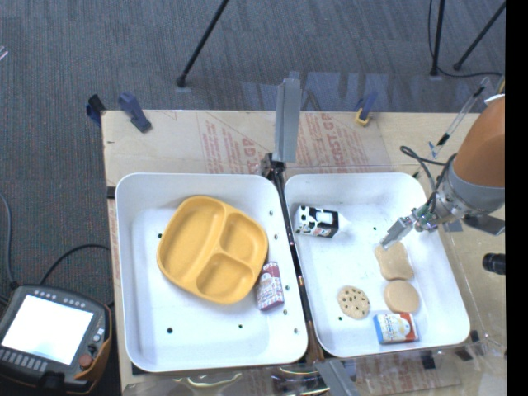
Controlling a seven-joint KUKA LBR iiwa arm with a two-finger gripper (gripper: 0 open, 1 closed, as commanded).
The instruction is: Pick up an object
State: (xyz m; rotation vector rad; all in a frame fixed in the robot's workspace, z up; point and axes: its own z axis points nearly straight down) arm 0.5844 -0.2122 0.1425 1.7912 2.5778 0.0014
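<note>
Gripper (396,236), jaws' state can't be told at this res, hangs just above the upper tan biscuit (394,261) in the right bin (363,184). Risk: flat biscuit may slip the fingertips; a second tan biscuit (402,296) sits just beside. Nearby: choc-chip cookie (354,301), cow-print carton (318,221). Left bin (136,221) holds a yellow tray (213,248). Plywood bench (214,143), grey carpet (124,40), tripod legs behind.

Red print runs across the bench board (247,143) (upside down, too blurred to read).
</note>
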